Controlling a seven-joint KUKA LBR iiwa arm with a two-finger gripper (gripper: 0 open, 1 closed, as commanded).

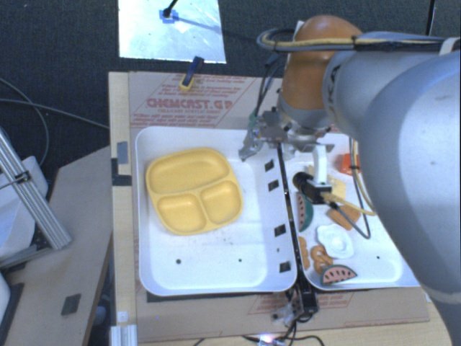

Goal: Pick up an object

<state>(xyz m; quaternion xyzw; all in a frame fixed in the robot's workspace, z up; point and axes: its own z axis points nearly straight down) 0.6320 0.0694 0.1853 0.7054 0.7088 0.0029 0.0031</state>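
My gripper (pixel 282 141) hangs over the far end of the wall between the two white bins, under the orange wrist band. I see no object between its fingers. The right bin (pixel 389 265) holds several toy foods. Among them are a watermelon slice (pixel 338 273) at the front, a fried egg (pixel 336 240), a dark green watermelon wedge (pixel 302 213) by the divider, brown pieces (pixel 317 254), an orange stick (pixel 344 218) and an orange piece (pixel 346 164) partly behind the arm. All of them lie nearer the front than the gripper.
A yellow three-compartment plate (pixel 191 191) lies in the left bin (pixel 216 265), towards its far left. The big grey arm (pixel 403 143) covers the right bin's far right part. A cardboard sheet (pixel 187 103) lies under the bins.
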